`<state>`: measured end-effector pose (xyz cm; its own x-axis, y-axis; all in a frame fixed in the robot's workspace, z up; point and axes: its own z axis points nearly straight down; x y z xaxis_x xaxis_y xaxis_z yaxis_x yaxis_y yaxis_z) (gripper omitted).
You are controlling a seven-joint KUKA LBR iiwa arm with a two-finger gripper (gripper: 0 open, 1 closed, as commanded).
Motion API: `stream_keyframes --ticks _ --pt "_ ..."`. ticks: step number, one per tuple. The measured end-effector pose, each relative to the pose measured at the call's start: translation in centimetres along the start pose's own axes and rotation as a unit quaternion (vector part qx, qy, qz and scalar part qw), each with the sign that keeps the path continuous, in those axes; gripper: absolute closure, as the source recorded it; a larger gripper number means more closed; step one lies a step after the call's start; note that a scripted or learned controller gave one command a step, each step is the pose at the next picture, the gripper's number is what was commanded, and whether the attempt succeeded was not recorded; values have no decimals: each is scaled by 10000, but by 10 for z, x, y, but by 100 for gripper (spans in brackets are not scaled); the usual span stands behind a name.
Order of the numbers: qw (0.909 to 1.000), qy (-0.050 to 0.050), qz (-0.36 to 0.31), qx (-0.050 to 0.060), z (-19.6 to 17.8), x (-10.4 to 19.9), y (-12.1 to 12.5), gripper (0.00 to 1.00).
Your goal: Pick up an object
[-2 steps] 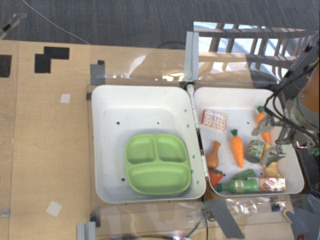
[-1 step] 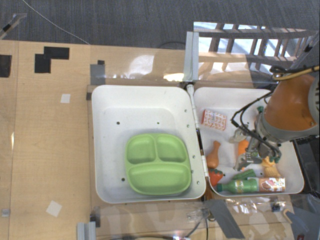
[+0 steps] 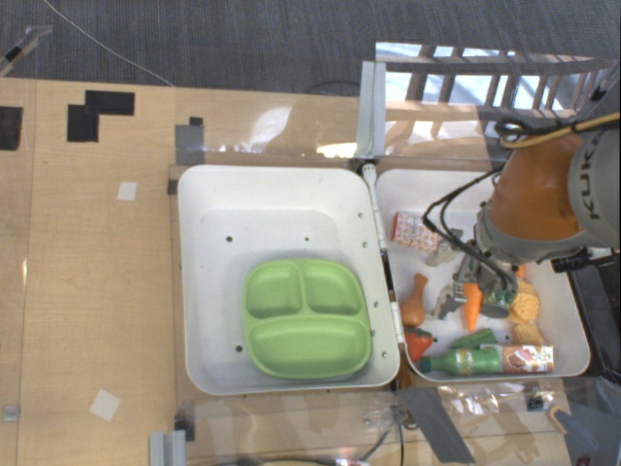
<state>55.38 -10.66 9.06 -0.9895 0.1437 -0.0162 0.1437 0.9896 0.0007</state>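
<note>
Your gripper (image 3: 464, 297) sits down in the right bin (image 3: 579, 357), its fingers closed around the toy carrot (image 3: 472, 308). Just below that carrot lies a green bottle (image 3: 480, 359); its label and the red-and-white packet (image 3: 414, 231) above are unreadable.

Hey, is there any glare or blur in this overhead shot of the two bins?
Camera view: bright glare on the clear panel behind the left bin; green plate evenly lit and sharp; small items near the hand look soft, hard to resolve.
</note>
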Motion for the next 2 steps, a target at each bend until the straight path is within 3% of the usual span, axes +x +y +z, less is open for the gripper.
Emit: stream_keyframes --ticks 1,2 --pt "10000 -90 -38 2 -15 -5 2 100" --pt "9963 -33 -856 -6 -167 -72 38 100"
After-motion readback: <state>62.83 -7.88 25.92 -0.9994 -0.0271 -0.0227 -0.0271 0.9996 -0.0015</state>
